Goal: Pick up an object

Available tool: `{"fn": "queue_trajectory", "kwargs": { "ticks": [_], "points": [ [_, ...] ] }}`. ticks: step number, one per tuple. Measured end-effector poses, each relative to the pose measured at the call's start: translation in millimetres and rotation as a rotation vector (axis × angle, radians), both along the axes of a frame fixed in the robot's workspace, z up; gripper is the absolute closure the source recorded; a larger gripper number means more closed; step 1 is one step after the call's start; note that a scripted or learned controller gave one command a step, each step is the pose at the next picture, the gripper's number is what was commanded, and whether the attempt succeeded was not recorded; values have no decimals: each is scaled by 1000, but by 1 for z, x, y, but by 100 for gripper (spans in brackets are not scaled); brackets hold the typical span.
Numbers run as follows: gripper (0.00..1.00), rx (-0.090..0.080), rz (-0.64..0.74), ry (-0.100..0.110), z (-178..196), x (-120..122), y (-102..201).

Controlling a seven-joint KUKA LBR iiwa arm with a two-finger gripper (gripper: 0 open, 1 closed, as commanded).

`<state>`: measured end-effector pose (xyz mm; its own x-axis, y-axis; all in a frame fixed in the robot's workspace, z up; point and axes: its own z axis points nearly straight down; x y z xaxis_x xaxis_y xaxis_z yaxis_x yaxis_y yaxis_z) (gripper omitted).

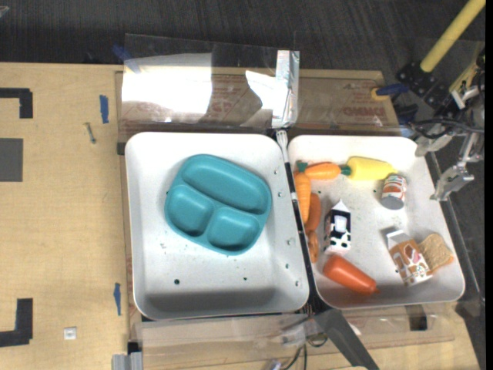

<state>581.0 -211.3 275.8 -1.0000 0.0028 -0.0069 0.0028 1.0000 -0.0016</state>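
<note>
Dark carpet runs behind a pale wooden tabletop [54, 206] that carries two shallow white bins side by side. At the far right edge, outside the right bin's upper corner, sits a cluster of metal and cable parts that may be the tool [454, 168] — whether it stands wide or narrow cannot be told, and nothing shows between any fingers. A yellow rod [456, 28] slants up toward the top right corner above it.

Nearest that cluster, the right bin [451, 230] holds the loose things. A small can with a red label [393, 190] lies close to the bin's right wall, touching or nearly touching a yellow banana-like piece [369, 167] at the back. Beside that piece, an orange carrot with a green top [322, 171] lies across the back left corner, and a second carrot [304, 195] runs down along the left wall with another orange piece [313, 222] just below it. A black-and-white cow-patterned carton [337, 230] stands in the middle, well apart from the can. In front of it lies a fat orange-red cone-shaped piece [349, 274]. Toward the front right, a printed packet [408, 259] rests against a slice of toast [435, 251].

Further out, the left bin [146, 268] holds a teal divided plate [218, 203], tilted slightly. Behind both bins stands a clear plastic sheet [208, 91] catching glare, with a strip of silver tape [284, 83].
</note>
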Motion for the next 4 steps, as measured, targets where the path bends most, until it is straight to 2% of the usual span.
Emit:
{"fn": "queue_trajectory", "kwargs": {
  "ticks": [1,2,3,4],
  "points": [
    [0,3,-151,6,-98,-69,-12],
    [0,-6,-62,-21,-162,-87,-13],
    [100,-13,-59,-47,-146,-79,-13],
    [100,1,-209,-6,-61,0,-11]
  ]
}}
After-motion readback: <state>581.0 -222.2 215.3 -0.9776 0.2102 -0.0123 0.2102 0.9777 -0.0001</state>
